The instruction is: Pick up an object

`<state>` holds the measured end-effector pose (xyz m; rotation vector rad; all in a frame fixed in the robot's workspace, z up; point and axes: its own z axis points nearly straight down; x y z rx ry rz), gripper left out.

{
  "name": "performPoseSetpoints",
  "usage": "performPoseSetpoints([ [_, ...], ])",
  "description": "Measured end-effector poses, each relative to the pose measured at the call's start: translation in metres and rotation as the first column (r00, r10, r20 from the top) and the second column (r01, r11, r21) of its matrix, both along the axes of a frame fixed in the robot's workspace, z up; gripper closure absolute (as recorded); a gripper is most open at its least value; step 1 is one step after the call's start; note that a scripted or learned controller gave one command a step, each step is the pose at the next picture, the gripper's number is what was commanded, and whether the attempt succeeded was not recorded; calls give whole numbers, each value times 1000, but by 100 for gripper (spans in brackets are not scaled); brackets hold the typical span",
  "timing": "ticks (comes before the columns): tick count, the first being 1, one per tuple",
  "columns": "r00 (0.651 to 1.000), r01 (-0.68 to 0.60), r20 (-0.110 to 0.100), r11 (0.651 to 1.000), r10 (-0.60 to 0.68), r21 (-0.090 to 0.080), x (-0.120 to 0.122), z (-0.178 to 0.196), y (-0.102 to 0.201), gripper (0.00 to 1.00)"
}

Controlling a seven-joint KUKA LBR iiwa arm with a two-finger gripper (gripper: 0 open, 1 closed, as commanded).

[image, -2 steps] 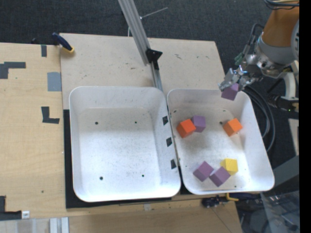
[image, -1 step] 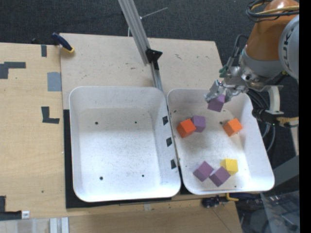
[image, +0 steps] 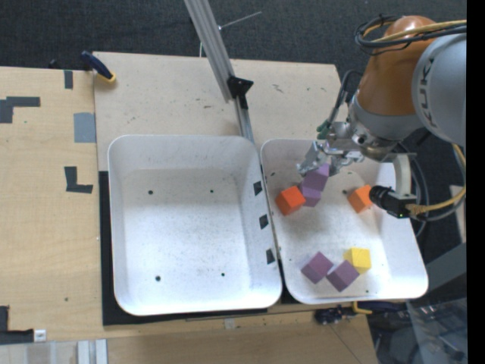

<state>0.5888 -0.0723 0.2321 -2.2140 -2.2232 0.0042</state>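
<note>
We list first a purple block (image: 314, 186), tall and matte, tilted, in the upper part of the right bin (image: 402, 268). Its top end sits between the fingers of the tool (image: 322, 163), which close narrowly on it from above; whether its lower end rests on the bin floor we cannot tell. An orange cube (image: 289, 200) touches it at 8 o'clock.

Tool: metal, two-fingered, on a grey arm (image: 424, 67) with an orange band, reaching in from 3 o'clock.

Same bin, further items: a second orange cube (image: 359, 198) at 3 o'clock of the purple block, apart from it; toward 6 o'clock, two purple cubes (image: 317, 267) (image: 342, 275) and a yellow cube (image: 359, 258), clustered close together.

Left bin (image: 121, 203): white, shallow, speckled with dark dots.

Counter (image: 45, 203): pale wood with grey tape marks. A metal rail (image: 216, 44) crosses it at 12 o'clock. Beyond lies dark carpet (image: 91, 6).
</note>
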Motion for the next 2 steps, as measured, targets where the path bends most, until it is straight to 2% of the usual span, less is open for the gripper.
performPoseSetpoints([
  [1, 1000, -1, -1, 1000, 1, 0, -24, -11, 45, 100],
  [2, 1000, -3, 2, 1000, 3, 1, -47, 2, 95, 100],
])
